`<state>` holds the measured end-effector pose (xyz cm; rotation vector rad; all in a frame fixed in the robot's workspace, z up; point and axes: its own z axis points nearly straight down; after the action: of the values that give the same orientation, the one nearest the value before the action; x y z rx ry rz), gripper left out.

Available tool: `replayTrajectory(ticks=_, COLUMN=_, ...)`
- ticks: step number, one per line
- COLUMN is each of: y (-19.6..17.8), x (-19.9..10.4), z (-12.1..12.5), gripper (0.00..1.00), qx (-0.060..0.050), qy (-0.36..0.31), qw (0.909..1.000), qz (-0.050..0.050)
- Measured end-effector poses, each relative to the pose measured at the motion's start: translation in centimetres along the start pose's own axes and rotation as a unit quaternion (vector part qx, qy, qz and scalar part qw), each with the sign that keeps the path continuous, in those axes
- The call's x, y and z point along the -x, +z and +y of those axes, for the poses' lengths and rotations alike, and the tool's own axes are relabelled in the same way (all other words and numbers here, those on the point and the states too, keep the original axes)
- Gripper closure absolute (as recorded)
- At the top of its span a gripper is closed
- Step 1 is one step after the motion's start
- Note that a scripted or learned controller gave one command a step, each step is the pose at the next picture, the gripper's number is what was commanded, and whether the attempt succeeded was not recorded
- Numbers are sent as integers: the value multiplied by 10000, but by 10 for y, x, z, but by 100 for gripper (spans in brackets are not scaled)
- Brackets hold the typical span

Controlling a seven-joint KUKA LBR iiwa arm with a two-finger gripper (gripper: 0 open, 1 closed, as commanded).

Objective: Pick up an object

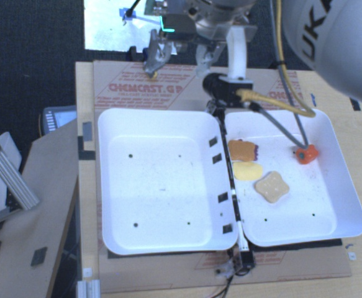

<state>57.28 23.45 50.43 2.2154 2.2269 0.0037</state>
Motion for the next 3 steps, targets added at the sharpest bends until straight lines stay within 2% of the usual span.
replayTrajectory(ticks=1, y=-33, x=73, z=50, gripper=0, qx=24, qy=60, qw=10000, qz=-14)
replayTrajectory(ticks=2, y=-43, x=67, z=48, gripper=100, qx=17, qy=-1, qw=10000, qz=0)
replayTrajectory(ticks=3, y=-29, x=3, z=92, gripper=100, qx=7, qy=-16, qw=10000, qz=3)
